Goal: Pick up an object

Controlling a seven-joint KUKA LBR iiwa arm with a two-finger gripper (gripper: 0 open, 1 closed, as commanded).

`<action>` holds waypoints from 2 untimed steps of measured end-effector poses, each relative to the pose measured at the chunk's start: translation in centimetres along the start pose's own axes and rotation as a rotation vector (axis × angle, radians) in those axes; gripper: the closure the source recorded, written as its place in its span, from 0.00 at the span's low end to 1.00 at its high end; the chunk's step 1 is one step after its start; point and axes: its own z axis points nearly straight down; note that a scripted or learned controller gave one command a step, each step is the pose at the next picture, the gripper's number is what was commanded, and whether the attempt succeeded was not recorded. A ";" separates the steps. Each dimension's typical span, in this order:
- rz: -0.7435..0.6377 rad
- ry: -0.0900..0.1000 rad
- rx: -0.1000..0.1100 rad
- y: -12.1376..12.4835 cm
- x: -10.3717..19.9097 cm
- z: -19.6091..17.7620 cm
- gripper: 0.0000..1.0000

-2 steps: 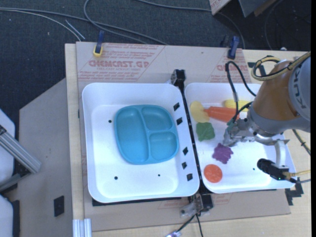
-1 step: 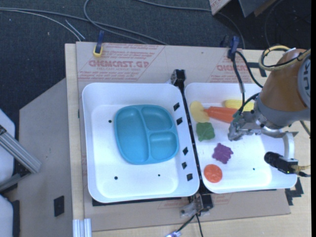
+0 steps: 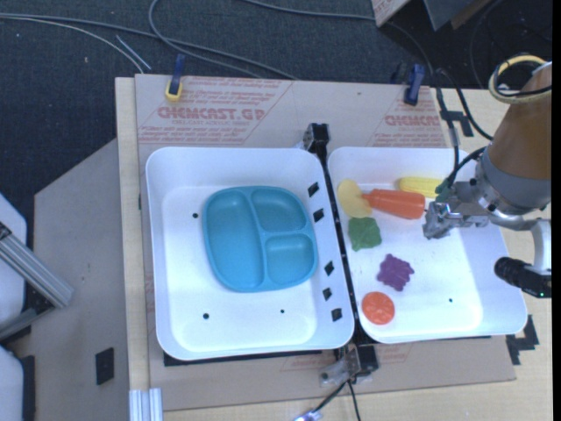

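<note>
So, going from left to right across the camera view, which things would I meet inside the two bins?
Blue divided plate → green toy → orange round toy → purple toy → gripper, above the right bin.

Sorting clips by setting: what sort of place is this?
Probably a robotics lab test bench, not a kitchen: two white bins clamped onto a board, toy food such as a plastic carrot, loose cables on carpet, and an arm's gripper.
</note>
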 end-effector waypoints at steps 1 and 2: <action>-0.001 0.000 0.000 0.2 0.0 -4.2 1.00; -0.005 0.002 0.004 1.9 4.2 -4.0 1.00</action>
